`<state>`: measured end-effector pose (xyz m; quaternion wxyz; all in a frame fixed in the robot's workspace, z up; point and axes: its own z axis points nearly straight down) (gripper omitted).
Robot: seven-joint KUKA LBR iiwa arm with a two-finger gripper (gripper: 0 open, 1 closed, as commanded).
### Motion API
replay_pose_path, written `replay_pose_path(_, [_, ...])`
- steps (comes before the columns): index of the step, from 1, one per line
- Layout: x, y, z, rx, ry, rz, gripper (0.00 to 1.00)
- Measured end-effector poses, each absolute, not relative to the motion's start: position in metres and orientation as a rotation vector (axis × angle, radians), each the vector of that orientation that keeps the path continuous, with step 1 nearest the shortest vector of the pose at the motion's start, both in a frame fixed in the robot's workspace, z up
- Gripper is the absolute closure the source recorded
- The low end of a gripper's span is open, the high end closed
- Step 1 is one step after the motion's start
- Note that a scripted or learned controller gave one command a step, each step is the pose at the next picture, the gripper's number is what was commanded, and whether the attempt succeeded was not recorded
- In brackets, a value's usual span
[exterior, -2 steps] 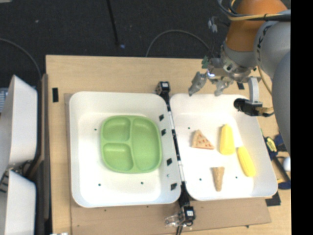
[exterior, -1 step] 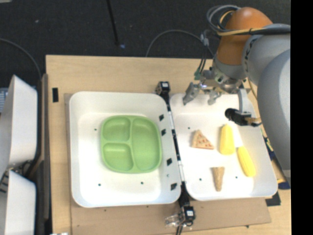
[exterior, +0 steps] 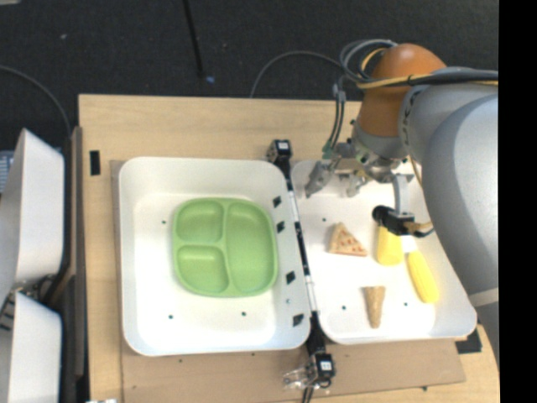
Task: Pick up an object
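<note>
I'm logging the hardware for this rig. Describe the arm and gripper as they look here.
The arm is a thick, rounded grey casing with a glossy orange band above the wrist. Thin grey cables loop around the orange section and run down towards the wrist. The gripper is a small grey metal unit with two slim fingers.

My gripper hangs open over the far end of the right bin, holding nothing; nearer lie a pizza slice, a cone and two yellow pieces; the left bin bears a green divided plate
</note>
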<state>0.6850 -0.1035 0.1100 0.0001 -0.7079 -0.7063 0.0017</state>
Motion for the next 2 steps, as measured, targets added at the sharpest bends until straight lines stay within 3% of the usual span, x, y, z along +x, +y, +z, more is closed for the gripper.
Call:
replay_pose_path(1, [0.685,-0.105,0.102,-2.226,-2.219,0.005,0.0])
replay_pose_path(2, [0.686,-0.106,0.114,-2.229,-2.22,0.001,1.0])
